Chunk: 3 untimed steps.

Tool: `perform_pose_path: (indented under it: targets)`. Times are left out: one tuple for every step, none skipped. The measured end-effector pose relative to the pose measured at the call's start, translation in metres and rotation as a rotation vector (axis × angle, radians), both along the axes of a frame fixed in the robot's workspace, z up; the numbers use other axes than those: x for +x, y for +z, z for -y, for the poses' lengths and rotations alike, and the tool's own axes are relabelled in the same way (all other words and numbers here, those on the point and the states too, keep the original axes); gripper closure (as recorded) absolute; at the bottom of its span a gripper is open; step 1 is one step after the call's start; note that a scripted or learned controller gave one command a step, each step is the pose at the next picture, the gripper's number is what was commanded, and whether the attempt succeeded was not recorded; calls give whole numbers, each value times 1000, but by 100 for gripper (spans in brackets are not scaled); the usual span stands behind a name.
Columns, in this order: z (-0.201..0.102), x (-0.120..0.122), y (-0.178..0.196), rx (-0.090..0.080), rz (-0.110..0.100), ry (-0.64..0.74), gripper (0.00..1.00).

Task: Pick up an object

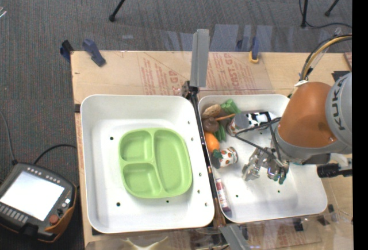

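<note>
Toys (221,128), small, light and hard-looking, crowd the right bin's (299,206) left wall; my gripper (264,168) hovers beside them, grip state unclear. I judge the spotted cup (227,156) easiest, pinched across its sides.

We saw a grey arm (344,111) with a broad orange band (307,116), black lettering on its side, dark cables (253,138) looping off it, and a small metal claw (265,167).
</note>
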<state>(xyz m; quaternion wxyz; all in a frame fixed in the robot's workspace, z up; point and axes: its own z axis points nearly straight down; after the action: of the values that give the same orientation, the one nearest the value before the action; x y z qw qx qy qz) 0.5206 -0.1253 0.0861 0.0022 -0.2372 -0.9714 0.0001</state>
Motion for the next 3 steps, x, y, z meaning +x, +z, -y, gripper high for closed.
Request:
perform_pose_path:
  targets:
    - [-9,-20,0,-1,-1,-330,100]
    - [-19,13,0,-3,0,-724,100]
    - [-19,13,0,-3,-1,-722,0]
